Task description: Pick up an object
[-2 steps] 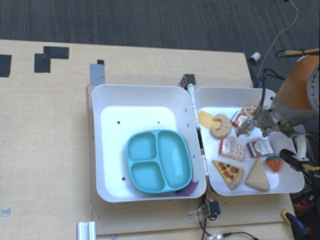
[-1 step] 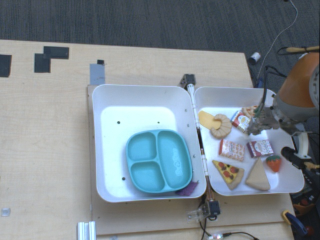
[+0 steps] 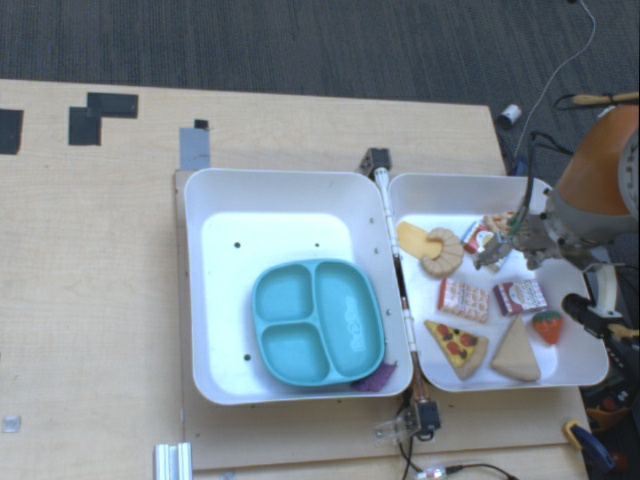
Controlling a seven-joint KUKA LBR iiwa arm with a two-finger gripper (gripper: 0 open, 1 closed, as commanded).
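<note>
Right white shallow plastic bin (image 3: 597, 372): small toy food pieces, none lifted. Tan round cookie-like disc (image 3: 443, 251) beside yellow soft-looking lump (image 3: 413, 236), upper left. Red-and-white crinkled packet (image 3: 464, 299) mid-bin, second darker red packet (image 3: 521, 296) just right of it. Flat pizza-slice wedge with red dots (image 3: 458, 346) at front, long axis diagonal, tip toward lower right. Beige smooth triangular wedge (image 3: 517, 354) next to it, apex up. Small red strawberry-like piece (image 3: 547, 326) near right side. Metal hand (image 3: 492, 256) low over the bin's upper middle, near a red-white-blue wrapper (image 3: 479, 235); opening and grip: cannot tell. Left white bin (image 3: 230, 193) touching alongside, holding teal three-compartment plastic plate (image 3: 318, 320), purple scrap (image 3: 377, 378) at its front edge. Both on light wood table (image 3: 90, 298).
</note>
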